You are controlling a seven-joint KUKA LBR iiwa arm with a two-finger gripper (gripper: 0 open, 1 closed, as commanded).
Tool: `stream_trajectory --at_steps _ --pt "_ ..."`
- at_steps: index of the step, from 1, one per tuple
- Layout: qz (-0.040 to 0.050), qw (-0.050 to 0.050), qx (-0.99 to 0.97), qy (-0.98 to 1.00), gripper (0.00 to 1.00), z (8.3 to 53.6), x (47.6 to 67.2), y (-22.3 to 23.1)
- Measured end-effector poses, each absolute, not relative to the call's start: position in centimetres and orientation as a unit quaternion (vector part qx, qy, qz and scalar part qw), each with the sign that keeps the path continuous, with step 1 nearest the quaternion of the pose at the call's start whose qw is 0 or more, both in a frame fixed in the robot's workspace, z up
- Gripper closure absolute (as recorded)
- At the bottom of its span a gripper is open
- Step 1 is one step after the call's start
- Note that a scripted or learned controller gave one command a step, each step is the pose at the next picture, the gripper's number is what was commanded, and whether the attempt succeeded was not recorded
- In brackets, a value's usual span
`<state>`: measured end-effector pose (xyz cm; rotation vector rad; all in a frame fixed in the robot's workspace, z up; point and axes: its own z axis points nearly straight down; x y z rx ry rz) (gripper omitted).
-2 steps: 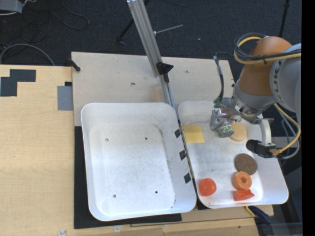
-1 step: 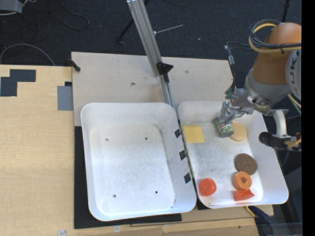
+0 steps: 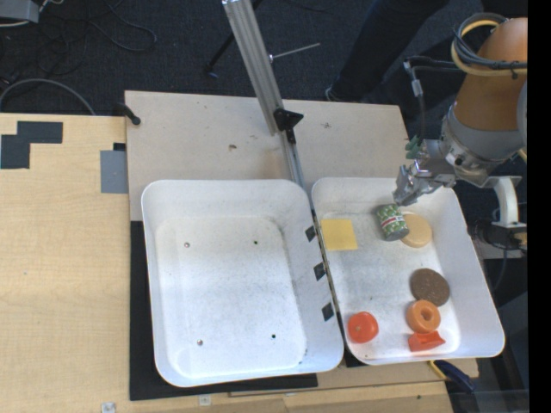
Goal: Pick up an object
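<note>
Fingers: whether they are spread or closed I cannot tell; the gripper (image 3: 411,184) hangs low over the far rim of the right bin (image 3: 482,308), seemingly lining up for a descent.
Nearest target: green can (image 3: 391,222), just below and inboard of the tips, leaning against a tan disc (image 3: 417,231); that contact could make it roll when pinched.
Yellow square (image 3: 338,234): further left of the tips, lying flat, hard to pinch.
Far from tips: brown disc (image 3: 429,286), orange ring (image 3: 424,316), red piece (image 3: 362,327) along the near side.
Left bin (image 3: 164,317): likely the drop side.
Progress: nothing lifted yet, by my judgement.
</note>
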<state>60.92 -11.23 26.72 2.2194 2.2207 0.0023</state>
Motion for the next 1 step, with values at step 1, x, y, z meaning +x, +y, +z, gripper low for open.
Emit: stream_trajectory --at_steps 1 --pt "-0.0006 -0.002 0.706 0.709 1.00 25.08 61.49 -5.64"
